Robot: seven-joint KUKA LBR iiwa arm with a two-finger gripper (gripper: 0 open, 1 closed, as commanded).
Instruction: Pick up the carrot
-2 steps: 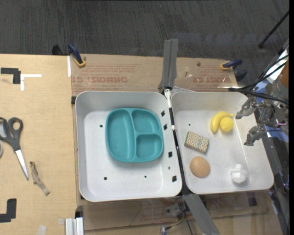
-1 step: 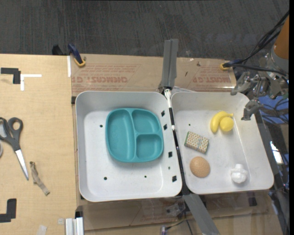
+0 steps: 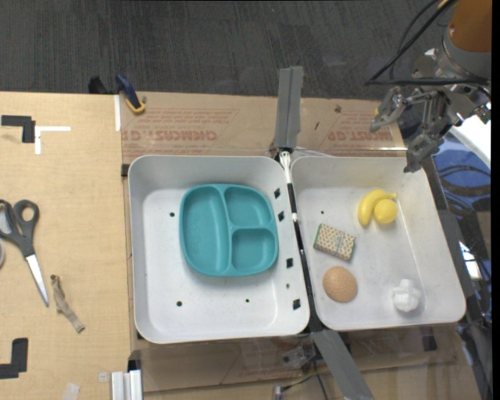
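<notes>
Camera view: your gripper point(image 3: 408, 139) hangs at the top right, over the far rim of the right bin point(image 3: 437, 234), near its far right corner. You cannot tell from this angle whether it is open or closed. The orange band point(image 3: 469, 23) sits at the top right corner, cables beside it.

Right bin: a yellow item point(image 3: 378, 208) lies toward the far side, closest to the gripper. A patterned block point(image 3: 334, 241) is in the middle. A tan egg shape point(image 3: 340, 283) is just in front of the block. A white crumpled lump point(image 3: 405, 296) is near the front right corner. All four lie apart from each other.

You cannot tell where the carrot is.

Left bin point(image 3: 148, 258): a teal divided plate point(image 3: 229, 230) lies flat in its middle.

Scissors point(image 3: 23, 242) lie on the bench, well left of both bins.
</notes>
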